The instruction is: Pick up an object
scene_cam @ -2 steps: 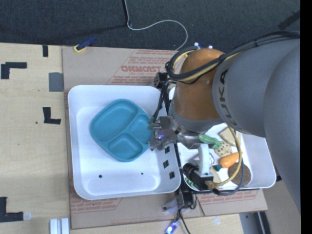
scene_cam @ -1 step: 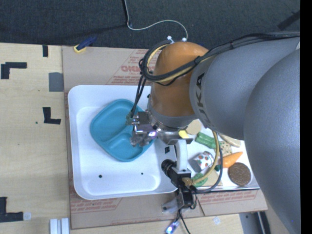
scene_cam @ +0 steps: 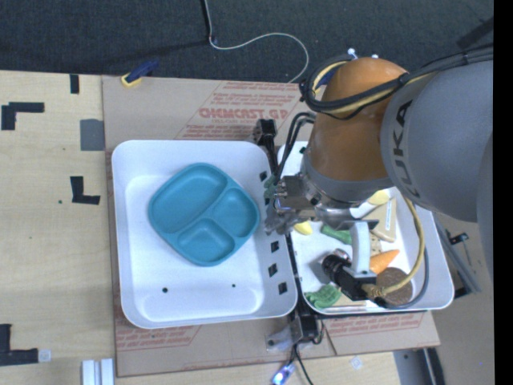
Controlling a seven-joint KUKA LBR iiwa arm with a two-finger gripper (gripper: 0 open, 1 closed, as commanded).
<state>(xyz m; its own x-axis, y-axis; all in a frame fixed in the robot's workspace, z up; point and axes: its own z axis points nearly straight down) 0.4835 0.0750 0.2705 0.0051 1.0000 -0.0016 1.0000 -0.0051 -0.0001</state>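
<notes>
— Where are the things it could pick?

— In the right bin (scene_cam: 437, 293), and the arm (scene_cam: 433, 135) hides much of that bin. An orange carrot-like piece (scene_cam: 385, 259) lies near the front, with a brown round thing (scene_cam: 395, 285) just beside it, nearer the front rim. A green leafy scrap (scene_cam: 324, 297) sits in the front left corner, a second green piece (scene_cam: 337, 233) lies further back, and a yellow thing (scene_cam: 303, 228) is close to the bin's left wall. A pale stick (scene_cam: 390, 218) lies under the edge of the wrist.

— And the gripper?

— The gripper (scene_cam: 282, 205) is low over the wall between the two bins, just beside the yellow thing. Open or closed, I cannot tell; the orange band (scene_cam: 353, 127) and the wrist cover it from above. I see nothing held in it.

— What about the other bin?

— The left bin (scene_cam: 128, 215) holds a blue divided plate (scene_cam: 204, 213) with three compartments, lying flat and turned at a slant, its right corner near the gripper.

— Around them?

— Both bins rest on a cardboard sheet (scene_cam: 200, 111) with red print. A thin white cable (scene_cam: 256, 42) loops across the dark cloth (scene_cam: 96, 14) behind it, and a small yellow and blue thing (scene_cam: 140, 72) lies at the cardboard's back left corner
</notes>
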